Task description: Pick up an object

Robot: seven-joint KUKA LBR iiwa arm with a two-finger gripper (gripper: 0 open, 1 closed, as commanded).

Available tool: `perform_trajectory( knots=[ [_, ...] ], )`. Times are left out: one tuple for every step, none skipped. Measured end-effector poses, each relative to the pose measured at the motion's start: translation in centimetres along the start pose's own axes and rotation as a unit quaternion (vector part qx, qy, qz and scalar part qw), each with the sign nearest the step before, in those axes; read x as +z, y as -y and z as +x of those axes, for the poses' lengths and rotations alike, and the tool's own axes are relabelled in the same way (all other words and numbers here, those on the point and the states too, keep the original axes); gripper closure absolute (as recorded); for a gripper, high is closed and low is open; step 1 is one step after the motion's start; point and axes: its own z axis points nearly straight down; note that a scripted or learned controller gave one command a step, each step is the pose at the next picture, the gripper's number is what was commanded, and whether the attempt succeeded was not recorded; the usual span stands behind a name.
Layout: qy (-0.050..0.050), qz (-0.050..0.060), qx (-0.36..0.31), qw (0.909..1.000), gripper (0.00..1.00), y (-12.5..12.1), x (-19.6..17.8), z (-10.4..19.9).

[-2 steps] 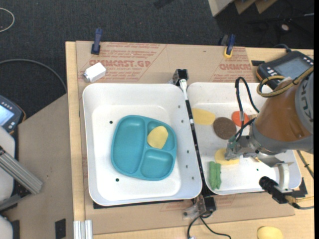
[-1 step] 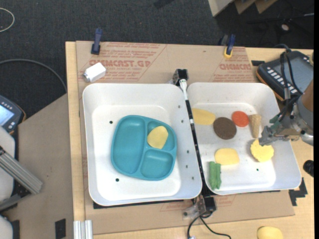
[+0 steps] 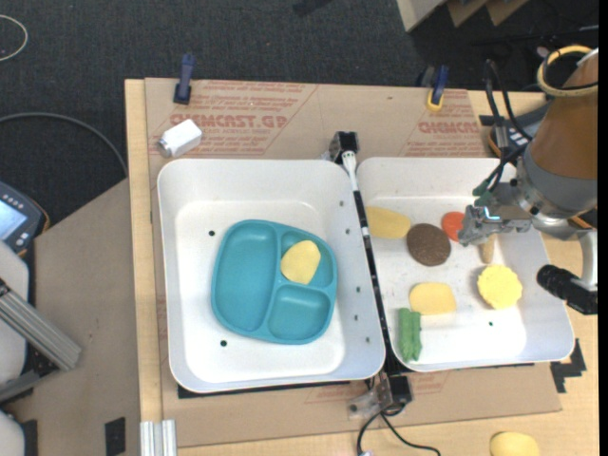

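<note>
A green piece lies lowest, down-left of the gripper. Far to its left a blue tray holds a yellow piece; nearer are a yellow chip, a brown disc and a red item beside it.

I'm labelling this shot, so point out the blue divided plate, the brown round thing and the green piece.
blue divided plate (image 3: 249, 283): camera view, its large left compartment.
brown round thing (image 3: 428, 244): camera view, its top face.
green piece (image 3: 409, 333): camera view, its middle.

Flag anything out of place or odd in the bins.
Nothing looks spilled or damaged. One yellow piece lies in the blue tray in the left bin; the other items lie loose in the right bin.
</note>
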Motion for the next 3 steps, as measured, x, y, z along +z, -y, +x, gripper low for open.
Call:
perform_trajectory(
  knots=[
    [-0.002, -0.002, -0.002, 1.0, 1.0, 0.3, -7.1, 7.1],
    [0.0, 0.001, 0.002, 1.0, 1.0, 0.4, -7.7, 6.6],
    [-0.002, 0.006, -0.001, 1.0, 1.0, -0.3, -2.9, 14.0]
  ],
)
